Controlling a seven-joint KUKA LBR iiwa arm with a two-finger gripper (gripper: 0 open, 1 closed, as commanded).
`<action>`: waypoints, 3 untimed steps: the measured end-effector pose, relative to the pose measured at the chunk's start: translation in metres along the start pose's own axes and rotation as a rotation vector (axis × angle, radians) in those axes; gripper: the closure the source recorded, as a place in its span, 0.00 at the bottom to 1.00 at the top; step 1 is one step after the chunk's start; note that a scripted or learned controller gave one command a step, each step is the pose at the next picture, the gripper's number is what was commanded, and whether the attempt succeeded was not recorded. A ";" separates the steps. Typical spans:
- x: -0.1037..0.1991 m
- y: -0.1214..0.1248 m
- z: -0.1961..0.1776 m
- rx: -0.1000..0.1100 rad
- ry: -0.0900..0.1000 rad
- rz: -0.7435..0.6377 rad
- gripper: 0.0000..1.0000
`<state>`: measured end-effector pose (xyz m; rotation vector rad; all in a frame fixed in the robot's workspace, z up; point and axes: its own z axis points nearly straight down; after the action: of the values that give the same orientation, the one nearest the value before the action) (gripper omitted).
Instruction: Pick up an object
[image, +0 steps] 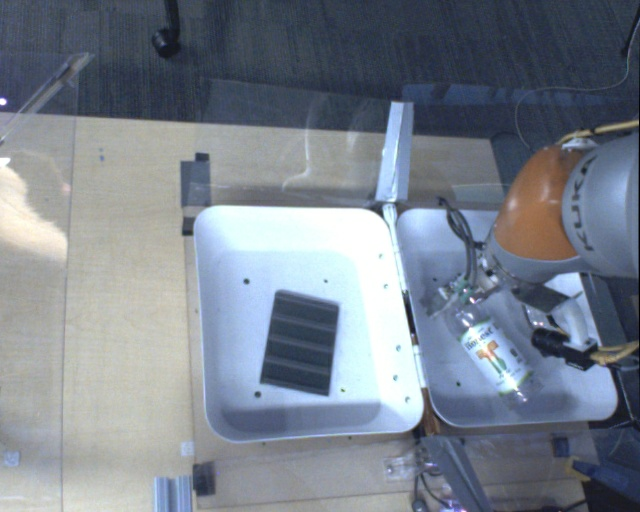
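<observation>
Bottle (494, 357) in right bin (590, 405), dark ridged block (301, 342) left.

light: bright, even | glare: far-left bench (30, 215) | focus: perhaps slightly soft

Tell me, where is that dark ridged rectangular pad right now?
The dark ridged rectangular pad lies flat, slightly tilted, on the floor of the left white bin, across the divider from the right white bin where the arm works.
</observation>
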<state>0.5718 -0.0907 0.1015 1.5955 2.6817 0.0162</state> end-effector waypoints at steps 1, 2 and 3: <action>-0.031 0.056 -0.049 0.014 0.007 0.116 1.00; -0.031 0.056 -0.049 0.014 0.008 0.116 0.00; -0.055 0.021 0.013 0.008 0.003 0.091 0.00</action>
<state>0.6164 -0.1288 0.0900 1.7203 2.6124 0.0094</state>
